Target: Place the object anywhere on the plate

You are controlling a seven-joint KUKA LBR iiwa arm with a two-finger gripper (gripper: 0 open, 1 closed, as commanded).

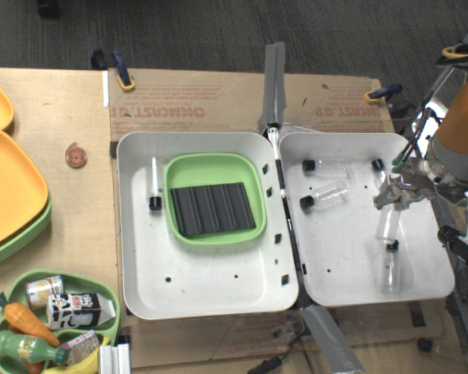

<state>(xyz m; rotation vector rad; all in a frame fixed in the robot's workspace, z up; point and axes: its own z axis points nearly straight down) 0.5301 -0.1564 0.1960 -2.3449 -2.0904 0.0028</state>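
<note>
The tubes (pixel 390 249) lie in the right bin (pixel 351 287), lower right of the frame: clear, light, slick, prone to roll, so best gripped across the middle. The hand (pixel 396 195) hangs over them; whether it is clenched or released I cannot tell. The green plate (pixel 215 164) sits in the left bin (pixel 203 294).
</note>
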